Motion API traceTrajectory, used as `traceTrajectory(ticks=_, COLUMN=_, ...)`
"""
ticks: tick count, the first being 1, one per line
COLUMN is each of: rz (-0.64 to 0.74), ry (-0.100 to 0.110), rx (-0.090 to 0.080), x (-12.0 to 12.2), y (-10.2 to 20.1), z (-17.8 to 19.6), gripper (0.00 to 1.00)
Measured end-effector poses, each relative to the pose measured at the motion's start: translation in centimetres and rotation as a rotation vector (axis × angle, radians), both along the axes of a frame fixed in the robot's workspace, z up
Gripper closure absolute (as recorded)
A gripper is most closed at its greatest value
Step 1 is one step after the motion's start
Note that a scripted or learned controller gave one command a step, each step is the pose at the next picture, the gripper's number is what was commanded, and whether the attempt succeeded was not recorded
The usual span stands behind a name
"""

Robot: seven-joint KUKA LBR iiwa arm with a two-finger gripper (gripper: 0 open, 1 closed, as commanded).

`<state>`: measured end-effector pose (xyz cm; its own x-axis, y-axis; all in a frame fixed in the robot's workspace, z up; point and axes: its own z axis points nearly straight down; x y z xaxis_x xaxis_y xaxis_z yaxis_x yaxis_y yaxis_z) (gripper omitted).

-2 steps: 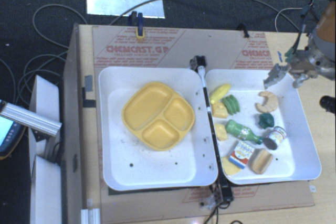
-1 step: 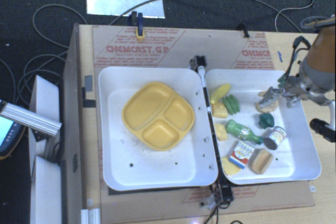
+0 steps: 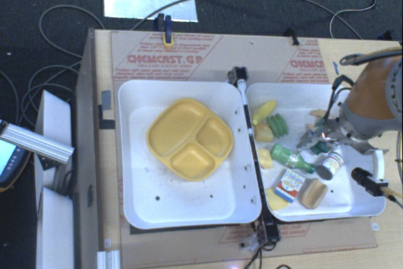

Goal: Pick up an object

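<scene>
Gripper (image 3: 313, 137) hangs low beside green bottle (image 3: 291, 159) in right bin (image 3: 359, 208).

I see a smooth, matt yellow plastic divided plate (image 3: 190, 138) in a glossy white plastic bin (image 3: 135, 198), on a table (image 3: 264, 53) of printed brown cardboard.

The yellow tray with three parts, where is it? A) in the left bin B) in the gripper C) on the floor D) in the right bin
A: the yellow tray lies flat in the left bin, apart from the small things that crowd the right bin.
</scene>
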<state>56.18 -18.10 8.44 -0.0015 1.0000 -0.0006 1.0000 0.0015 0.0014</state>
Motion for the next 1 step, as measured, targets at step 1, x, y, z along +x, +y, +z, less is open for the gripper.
traceTrajectory(ticks=1, rz=-0.001, ry=-0.001, rx=0.000, x=0.12, y=0.22, z=0.02, gripper=0.00)
